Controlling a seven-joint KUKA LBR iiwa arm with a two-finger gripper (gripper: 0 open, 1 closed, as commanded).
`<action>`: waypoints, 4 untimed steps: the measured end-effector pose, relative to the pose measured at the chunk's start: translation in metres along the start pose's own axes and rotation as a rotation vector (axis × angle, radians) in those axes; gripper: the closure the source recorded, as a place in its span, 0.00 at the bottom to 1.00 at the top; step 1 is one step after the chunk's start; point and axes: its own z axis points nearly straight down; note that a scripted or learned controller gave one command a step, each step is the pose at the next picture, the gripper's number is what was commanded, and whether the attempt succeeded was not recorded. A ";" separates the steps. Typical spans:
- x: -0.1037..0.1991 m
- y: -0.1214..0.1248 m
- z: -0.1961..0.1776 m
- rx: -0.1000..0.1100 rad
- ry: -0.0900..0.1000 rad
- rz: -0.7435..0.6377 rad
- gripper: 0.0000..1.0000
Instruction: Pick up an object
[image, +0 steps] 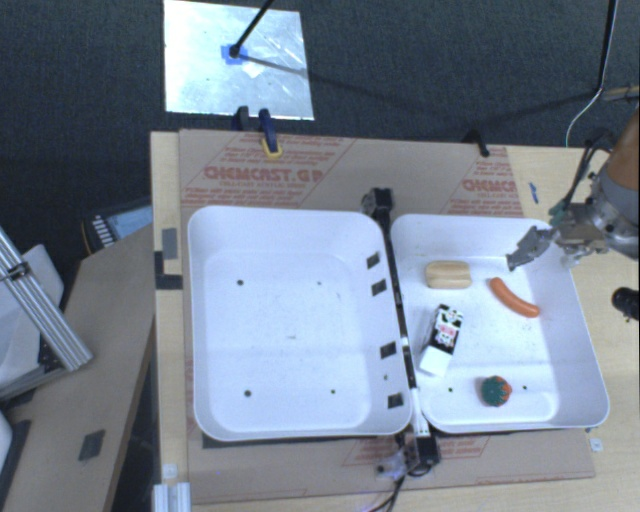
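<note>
Tool (528, 247), finger state indeterminate, hovering at right bin's (570, 300) far right edge, arm entering from right; sausage (514, 297) just near of it, bread roll (448, 273) to left.

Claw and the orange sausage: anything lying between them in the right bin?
No. In the camera view, only bare white bin floor separates the claw from the orange sausage. The tan block sits off to the left.
</note>
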 end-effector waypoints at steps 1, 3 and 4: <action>0.009 0.037 0.091 0.002 0.001 -0.004 0.00; 0.067 -0.087 0.145 0.006 0.002 0.005 0.00; 0.016 -0.004 0.039 -0.015 -0.007 -0.001 0.00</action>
